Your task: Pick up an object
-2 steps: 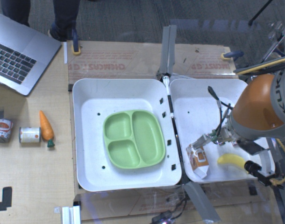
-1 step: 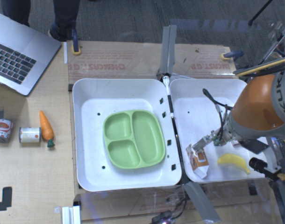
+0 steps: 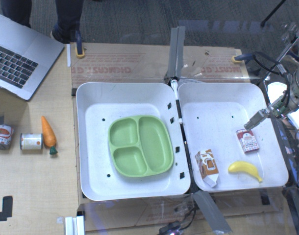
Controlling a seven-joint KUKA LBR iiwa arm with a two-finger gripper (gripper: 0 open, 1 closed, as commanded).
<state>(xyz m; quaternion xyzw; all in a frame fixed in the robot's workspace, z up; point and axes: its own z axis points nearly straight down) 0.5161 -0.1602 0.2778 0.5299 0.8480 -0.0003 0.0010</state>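
Note:
In the right bin point(image 3: 223, 94) lie three objects. A small red and white box point(image 3: 248, 142) rests flat near the right wall. A yellow banana point(image 3: 245, 170) lies in the front right corner. A brown and white carton point(image 3: 207, 166) lies on its side by the front left. My gripper point(image 3: 255, 120) reaches in from the right edge and slants down to the left. Its tip hangs just above the far edge of the red and white box. Nothing shows in its grasp.
The left bin point(image 3: 90, 106) holds a green divided plate point(image 3: 140, 146). A grey divider post point(image 3: 176, 53) stands between the bins at the back. On the bench at left sit a laptop point(image 3: 19, 58), a toy carrot point(image 3: 48, 133) and two small cans point(image 3: 31, 142).

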